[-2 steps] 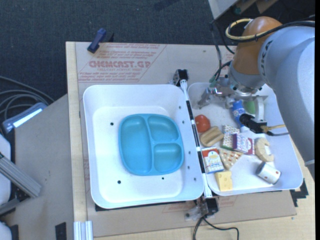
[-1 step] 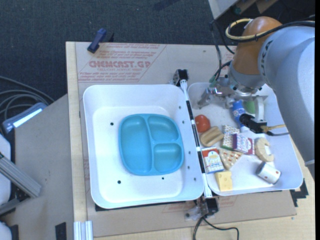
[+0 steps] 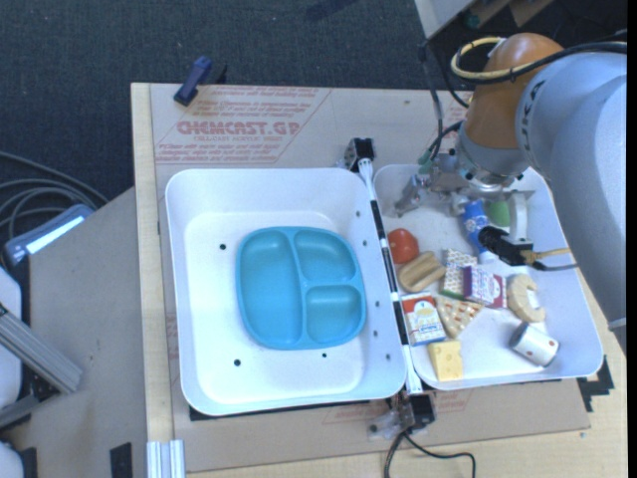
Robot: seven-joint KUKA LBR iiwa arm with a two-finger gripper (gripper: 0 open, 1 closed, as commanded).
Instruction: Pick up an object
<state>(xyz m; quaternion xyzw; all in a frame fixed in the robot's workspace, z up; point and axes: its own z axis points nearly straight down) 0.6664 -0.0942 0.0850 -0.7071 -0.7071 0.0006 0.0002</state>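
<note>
arm [image 3: 557, 98] hiding right bin's [image 3: 577, 352] far corner, gripper fingers unclear

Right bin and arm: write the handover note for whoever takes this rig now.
Gripper: down over the far end of the right bin; nothing seen held.
Things: the toy food lies in the right bin, including a red tomato, a hot dog, a waffle, a cheese wedge, a bagel and a white cup. The left bin holds a blue divided plate.
Done: no pick visible yet.
Left: grasp one object and lift it.
</note>
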